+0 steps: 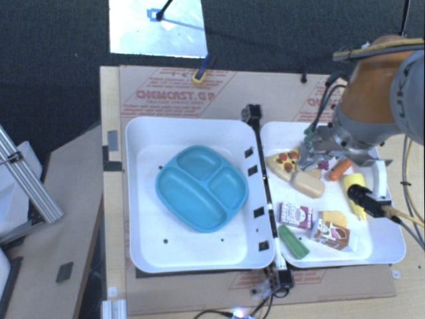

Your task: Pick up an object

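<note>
My gripper hangs low over the back half of the right bin, just right of a pizza slice and above a beige bread roll. Nothing shows between its fingers. An orange carrot piece lies to its right, with a yellow item beside that. Nearer the front lie a maroon carton, a brown carton, a yellow cheese wedge and a green pod.
The left bin holds a blue divided plate. A black-clipped divider wall separates the two bins. The arm's grey and orange body overhangs the right bin's back right corner.
</note>
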### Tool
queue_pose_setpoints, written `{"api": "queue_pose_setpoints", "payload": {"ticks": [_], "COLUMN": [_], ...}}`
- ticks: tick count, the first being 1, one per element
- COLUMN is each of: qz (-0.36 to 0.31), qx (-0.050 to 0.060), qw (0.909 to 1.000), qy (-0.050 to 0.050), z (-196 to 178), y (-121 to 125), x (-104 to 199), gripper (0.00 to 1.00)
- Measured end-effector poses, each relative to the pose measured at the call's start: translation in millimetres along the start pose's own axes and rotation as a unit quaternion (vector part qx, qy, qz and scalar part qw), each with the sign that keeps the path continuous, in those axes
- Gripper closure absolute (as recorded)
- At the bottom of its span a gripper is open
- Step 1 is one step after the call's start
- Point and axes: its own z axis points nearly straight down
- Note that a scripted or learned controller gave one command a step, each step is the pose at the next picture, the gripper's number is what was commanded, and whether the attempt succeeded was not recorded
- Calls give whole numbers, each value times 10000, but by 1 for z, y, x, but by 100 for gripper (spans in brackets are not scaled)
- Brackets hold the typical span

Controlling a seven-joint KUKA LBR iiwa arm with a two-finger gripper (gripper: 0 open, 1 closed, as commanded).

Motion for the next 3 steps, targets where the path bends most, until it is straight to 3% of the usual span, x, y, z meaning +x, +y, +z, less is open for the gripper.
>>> {"api": "queue_pose_setpoints", "payload": {"ticks": [2, 3], "qz": [6, 23], "qx": [5, 7], "qw": [10000, 10000], "qy": [0, -3], "z": [6, 0], "y": [15, 18], "x": [102, 110], "gripper": [100, 100]}}
